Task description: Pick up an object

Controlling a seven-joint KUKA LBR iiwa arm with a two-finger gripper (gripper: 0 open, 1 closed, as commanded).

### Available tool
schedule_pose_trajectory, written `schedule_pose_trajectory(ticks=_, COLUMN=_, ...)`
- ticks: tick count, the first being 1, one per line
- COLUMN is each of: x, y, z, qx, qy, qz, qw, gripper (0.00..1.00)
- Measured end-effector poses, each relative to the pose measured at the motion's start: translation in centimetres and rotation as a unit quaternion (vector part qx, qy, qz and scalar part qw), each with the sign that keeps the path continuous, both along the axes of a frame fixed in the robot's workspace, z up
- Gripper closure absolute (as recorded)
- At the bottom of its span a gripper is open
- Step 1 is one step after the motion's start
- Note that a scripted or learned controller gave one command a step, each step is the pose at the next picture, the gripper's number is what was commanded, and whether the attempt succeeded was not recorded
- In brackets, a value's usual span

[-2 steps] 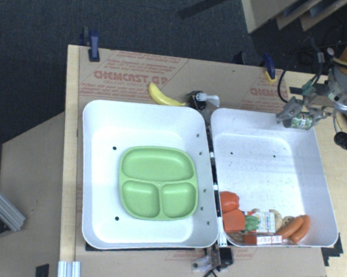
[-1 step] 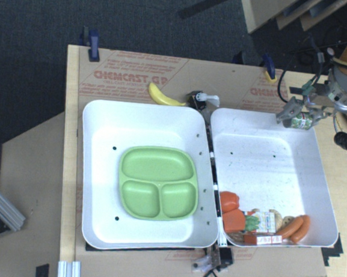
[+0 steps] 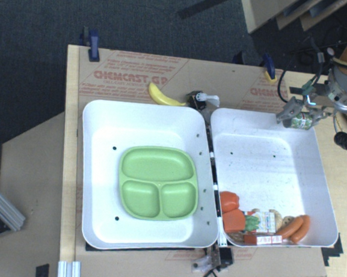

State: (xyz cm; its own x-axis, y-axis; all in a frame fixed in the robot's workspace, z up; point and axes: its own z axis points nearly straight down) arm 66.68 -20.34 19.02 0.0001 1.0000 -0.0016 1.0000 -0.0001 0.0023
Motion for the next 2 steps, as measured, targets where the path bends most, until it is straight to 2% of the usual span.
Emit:
schedule_pose_trajectory(ticks=1, x=0.0, y=3.3, z=-0.9, qx=0.0010, qy=0.002, qz=0.001, qw=1.0000, gripper=0.00)
schedule_pose_trajectory(ticks=2, x=-0.1, y=-2.4, z=-0.8, qx=-0.0008, qy=0.000, qz=-0.002, qw=1.0000, gripper=0.00)
